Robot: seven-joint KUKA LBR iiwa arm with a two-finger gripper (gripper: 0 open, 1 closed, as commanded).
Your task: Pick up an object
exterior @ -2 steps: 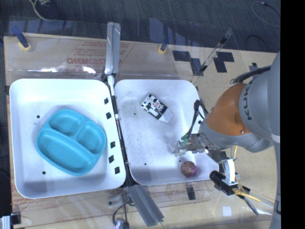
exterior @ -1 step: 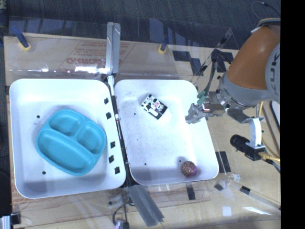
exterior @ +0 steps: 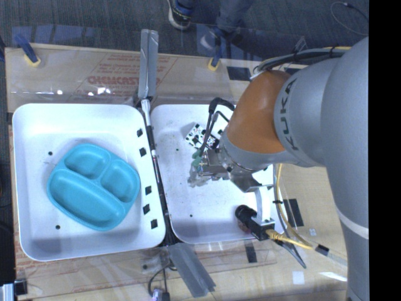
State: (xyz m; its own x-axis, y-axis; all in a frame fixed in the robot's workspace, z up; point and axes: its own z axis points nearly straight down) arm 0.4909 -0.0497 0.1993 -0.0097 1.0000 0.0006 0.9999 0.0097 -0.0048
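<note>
— Blue plate (exterior: 94, 185), three sections, lying flat in the left bin (exterior: 25, 168). Where's the pincer?

— The pincer (exterior: 199, 171) is low over the right bin (exterior: 172, 187), well apart from that plate, with the divider between them.

— Open or closed?

— Cannot tell; the wrist blurs it. Something small and greenish sits at its tip, unclear.

— And around?

— Both bins rest on a pale wooden tabletop (exterior: 94, 68). A person's legs (exterior: 213, 5) stand beyond it on dark carpet.

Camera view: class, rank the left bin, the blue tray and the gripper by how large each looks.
1. Left bin
2. Blue tray
3. Gripper, though it sits nearer the camera, so its true size is less sure.
</note>
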